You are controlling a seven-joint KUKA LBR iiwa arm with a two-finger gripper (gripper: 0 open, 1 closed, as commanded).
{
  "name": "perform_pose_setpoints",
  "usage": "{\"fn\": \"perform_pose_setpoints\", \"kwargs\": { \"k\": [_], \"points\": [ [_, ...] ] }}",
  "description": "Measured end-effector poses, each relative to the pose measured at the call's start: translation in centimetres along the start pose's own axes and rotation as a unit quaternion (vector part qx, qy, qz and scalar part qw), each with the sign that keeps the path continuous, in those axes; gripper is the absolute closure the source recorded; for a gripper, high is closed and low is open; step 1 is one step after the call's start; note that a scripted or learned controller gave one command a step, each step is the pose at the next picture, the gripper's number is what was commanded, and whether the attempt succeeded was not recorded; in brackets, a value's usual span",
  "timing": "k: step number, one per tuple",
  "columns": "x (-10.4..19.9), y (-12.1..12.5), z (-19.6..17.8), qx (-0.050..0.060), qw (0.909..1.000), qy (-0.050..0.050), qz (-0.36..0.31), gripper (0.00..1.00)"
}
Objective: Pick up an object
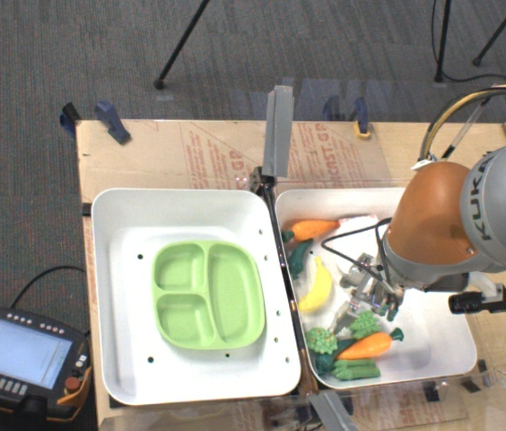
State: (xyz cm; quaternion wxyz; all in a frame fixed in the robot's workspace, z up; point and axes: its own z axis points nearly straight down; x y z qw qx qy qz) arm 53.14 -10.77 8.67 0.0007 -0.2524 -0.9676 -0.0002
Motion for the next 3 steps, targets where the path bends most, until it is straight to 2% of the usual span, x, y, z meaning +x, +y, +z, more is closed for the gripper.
{"fn": "perform_pose_setpoints", "kwargs": {
  "k": [1, 2, 3],
  "points": [
    [4.5, -1.7, -0.7, -0.003, 0.9998, -0.015, 0.012, 0.00],
    [-0.4, 3.2, -0.7, 0.000, 0.9876, 0.000, 0.157, 0.00],
    [-4.9, 5.3, 0.0, 0.000, 0.9909, 0.000, 0.134, 0.00]
  ]
}}
